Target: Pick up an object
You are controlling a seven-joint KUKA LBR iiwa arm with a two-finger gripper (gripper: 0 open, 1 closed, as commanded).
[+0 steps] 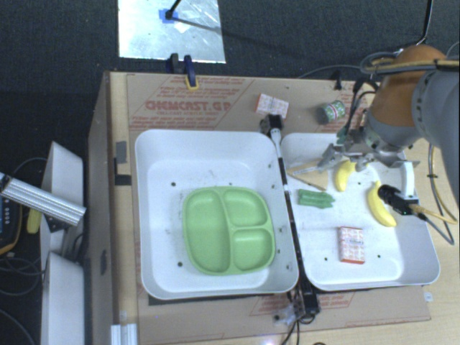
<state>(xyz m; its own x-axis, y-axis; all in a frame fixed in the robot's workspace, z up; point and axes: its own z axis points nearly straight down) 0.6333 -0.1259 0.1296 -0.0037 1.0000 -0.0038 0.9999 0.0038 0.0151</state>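
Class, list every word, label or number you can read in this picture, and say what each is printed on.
"CHEMCAST GP": red print, partly blurred, on the brown board behind the bins.
Smaller red lines on that board: too blurred to read.
Small red-and-white box in the right bin: print too small.
Paper tag on the board: unreadable.

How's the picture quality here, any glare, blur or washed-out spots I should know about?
Camera view: the lighting is even, and the white bins look bright but keep their edges. The foil sheet behind the bench shows glare. The arm is soft and blurred, while the green tray and the bananas are fairly sharp.
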